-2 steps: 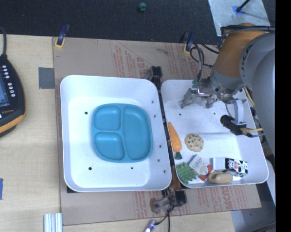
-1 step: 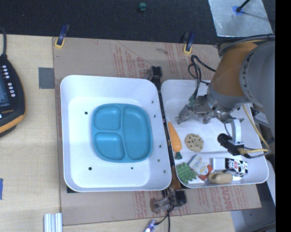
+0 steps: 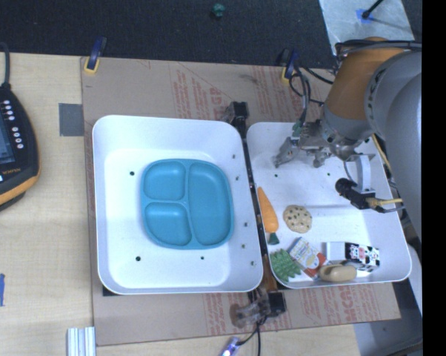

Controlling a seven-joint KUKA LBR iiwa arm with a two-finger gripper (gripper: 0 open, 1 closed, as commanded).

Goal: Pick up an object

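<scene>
carrot (image 3: 267, 208): orange, lying lengthwise by the right bin's left wall
cookie (image 3: 298, 218): round, lying flat mid-bin
bread roll (image 3: 337, 273): resting at near edge

blue divided plate (image 3: 187, 202) | white bins (image 3: 119, 136) | orange carrot (image 3: 267, 209) | tan speckled cookie (image 3: 298, 218) | orange-banded grey arm (image 3: 371, 80)

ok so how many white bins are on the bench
2. The left bin holds a blue divided plate; the right bin holds a carrot, a cookie and other small items, with the arm partly covering it.
</scene>
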